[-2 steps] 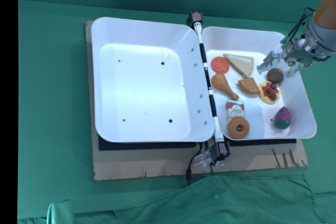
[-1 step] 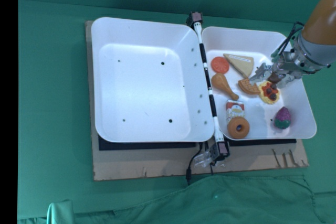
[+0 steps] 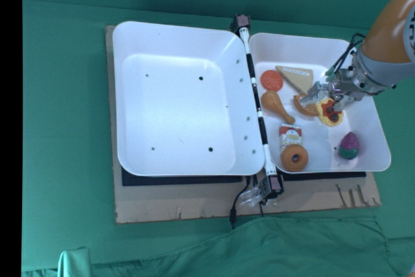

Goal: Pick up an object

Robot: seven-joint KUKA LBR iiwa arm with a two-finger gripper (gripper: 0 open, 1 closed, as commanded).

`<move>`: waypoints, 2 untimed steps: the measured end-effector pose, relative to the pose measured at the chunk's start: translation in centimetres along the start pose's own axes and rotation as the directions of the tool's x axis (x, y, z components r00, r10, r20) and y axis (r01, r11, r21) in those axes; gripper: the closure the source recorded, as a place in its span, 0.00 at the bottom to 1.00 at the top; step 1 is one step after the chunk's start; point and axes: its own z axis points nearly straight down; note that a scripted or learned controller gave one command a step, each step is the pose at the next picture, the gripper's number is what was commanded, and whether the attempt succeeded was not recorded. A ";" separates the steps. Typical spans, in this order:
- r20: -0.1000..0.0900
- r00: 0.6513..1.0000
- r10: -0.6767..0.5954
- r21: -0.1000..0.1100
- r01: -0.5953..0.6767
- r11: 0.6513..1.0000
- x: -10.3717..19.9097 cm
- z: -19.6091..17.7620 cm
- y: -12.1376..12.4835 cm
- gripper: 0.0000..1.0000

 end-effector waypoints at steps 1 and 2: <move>0.004 1.000 0.000 -0.009 0.000 1.000 -0.2 0.5 0.3 0.00; 0.013 1.000 0.005 -0.020 -0.005 1.000 -0.6 -0.9 0.5 1.00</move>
